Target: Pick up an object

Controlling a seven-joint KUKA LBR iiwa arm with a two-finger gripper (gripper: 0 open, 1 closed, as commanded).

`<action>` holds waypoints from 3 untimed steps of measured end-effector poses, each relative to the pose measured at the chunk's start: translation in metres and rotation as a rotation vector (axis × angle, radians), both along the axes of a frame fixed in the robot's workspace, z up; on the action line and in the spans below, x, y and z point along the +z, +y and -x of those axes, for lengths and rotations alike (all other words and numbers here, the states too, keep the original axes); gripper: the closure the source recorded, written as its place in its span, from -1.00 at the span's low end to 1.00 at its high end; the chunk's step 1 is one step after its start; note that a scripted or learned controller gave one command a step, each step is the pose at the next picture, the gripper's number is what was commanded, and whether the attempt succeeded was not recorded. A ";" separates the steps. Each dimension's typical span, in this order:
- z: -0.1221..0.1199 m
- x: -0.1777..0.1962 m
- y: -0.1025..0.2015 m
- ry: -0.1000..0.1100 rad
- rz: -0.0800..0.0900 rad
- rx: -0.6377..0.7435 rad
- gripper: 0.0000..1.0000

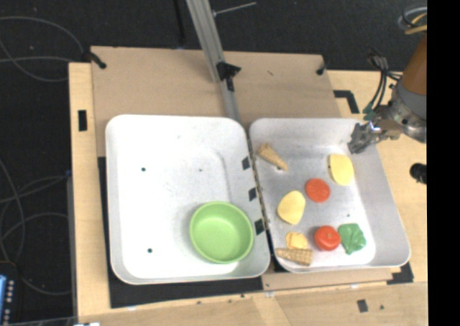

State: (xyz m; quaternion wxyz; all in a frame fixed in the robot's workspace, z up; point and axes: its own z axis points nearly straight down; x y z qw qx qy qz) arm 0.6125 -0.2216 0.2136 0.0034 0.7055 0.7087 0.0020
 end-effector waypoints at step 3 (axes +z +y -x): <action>-0.007 0.026 0.155 0.008 -0.005 0.004 1.00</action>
